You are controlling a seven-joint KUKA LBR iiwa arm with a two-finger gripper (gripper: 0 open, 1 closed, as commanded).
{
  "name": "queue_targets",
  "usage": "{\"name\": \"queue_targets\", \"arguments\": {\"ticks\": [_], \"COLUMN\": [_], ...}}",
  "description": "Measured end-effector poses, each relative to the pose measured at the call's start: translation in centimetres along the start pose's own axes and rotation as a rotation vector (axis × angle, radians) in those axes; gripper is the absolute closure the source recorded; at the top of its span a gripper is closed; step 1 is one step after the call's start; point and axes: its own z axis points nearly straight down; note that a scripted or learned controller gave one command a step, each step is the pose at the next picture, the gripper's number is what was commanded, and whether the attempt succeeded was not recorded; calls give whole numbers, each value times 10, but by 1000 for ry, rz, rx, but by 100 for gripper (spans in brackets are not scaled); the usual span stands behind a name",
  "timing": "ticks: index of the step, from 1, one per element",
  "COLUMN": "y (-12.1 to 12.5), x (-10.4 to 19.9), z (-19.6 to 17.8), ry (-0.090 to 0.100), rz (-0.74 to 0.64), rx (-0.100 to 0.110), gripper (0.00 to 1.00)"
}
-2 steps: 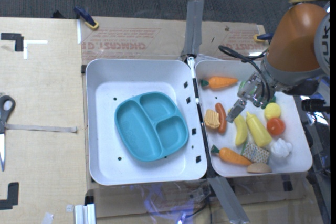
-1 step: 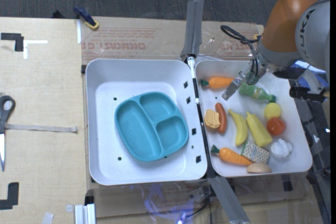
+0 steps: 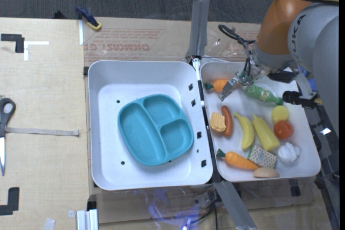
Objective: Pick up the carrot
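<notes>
The carrot, orange with a green top, lies flat near the front left corner of the right bin, beside a speckled square piece. My gripper hangs over the far left part of that bin, well behind the carrot. Its tip sits right next to a small orange piece with a green end, and I cannot tell whether the two touch. Nothing shows in the gripper's grasp. The grey arm with its orange band reaches in from the upper right.
The right bin is crowded with a sausage, a corn piece, a banana, a yellow piece, a lemon, a tomato and a green bottle. A blue divided plate lies in the left bin.
</notes>
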Motion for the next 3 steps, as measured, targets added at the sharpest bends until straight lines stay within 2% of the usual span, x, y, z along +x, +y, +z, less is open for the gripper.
{"name": "queue_targets", "arguments": {"ticks": [1, 2, 3], "y": [1, 2, 2], "x": [-6, 0, 0], "z": [12, 14, 5], "ry": [1, 5, 4], "rz": [356, 650, 648], "rx": [1, 10, 15], "gripper": [0, 0, 100]}}
